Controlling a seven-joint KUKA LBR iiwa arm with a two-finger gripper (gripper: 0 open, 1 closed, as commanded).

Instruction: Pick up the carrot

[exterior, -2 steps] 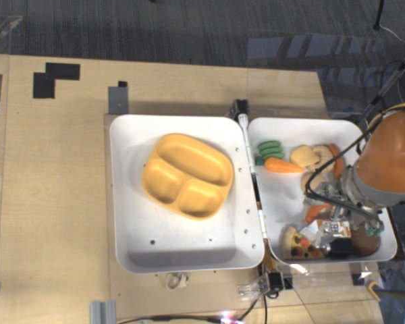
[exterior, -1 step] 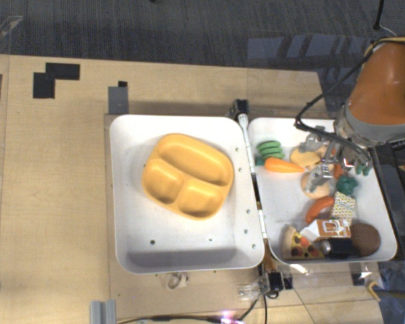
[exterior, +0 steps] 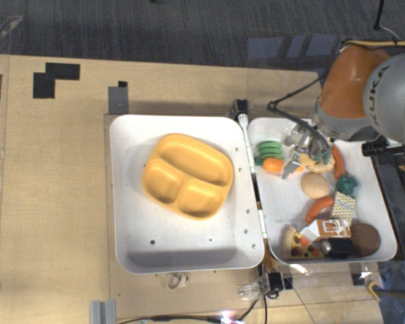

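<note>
My gripper (exterior: pixel 298 155) hovers upper-middle in the right bin (exterior: pixel 385 211), fingers spread and holding nothing, beside the carrot (exterior: pixel 275 167); I could snag the green piece (exterior: pixel 269 149) touching it.

left bin (exterior: pixel 131 201): plain white
divided tray (exterior: pixel 187 174): yellow
right bin (exterior: pixel 277 214): white
arm (exterior: pixel 385 93): grey, orange band
carrot (exterior: pixel 274 167): orange
ridged piece (exterior: pixel 269 150): green
round piece (exterior: pixel 316 185): tan
sausage shape (exterior: pixel 319 208): red-orange
small carton (exterior: pixel 333 227): white and orange-brown
bench (exterior: pixel 47 201): pale wood, black marks
</note>
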